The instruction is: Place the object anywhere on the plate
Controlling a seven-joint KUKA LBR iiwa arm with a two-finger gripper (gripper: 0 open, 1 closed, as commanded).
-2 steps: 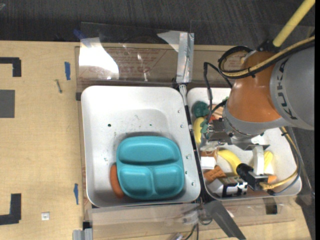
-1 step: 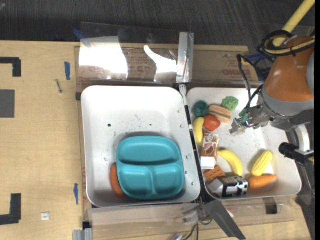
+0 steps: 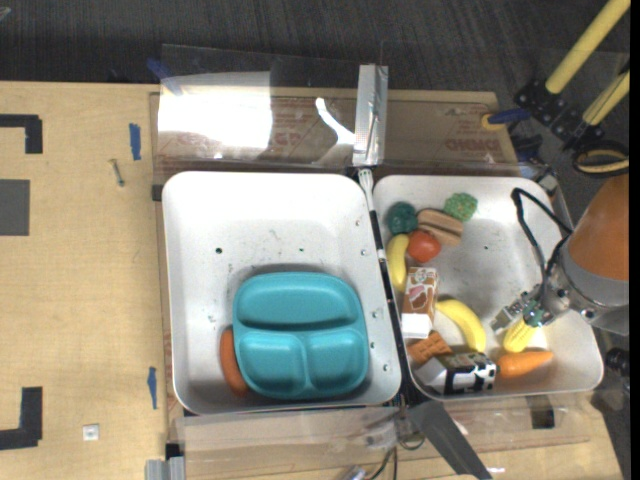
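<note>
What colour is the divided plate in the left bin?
Teal, a blue-green; the plate shows best in the camera view, looking down on it.

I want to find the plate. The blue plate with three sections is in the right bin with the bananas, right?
Not quite. The camera view shows the blue plate with three sections in the left bin, not the right one. The bananas lie in the right bin, where the tool is too.
</note>
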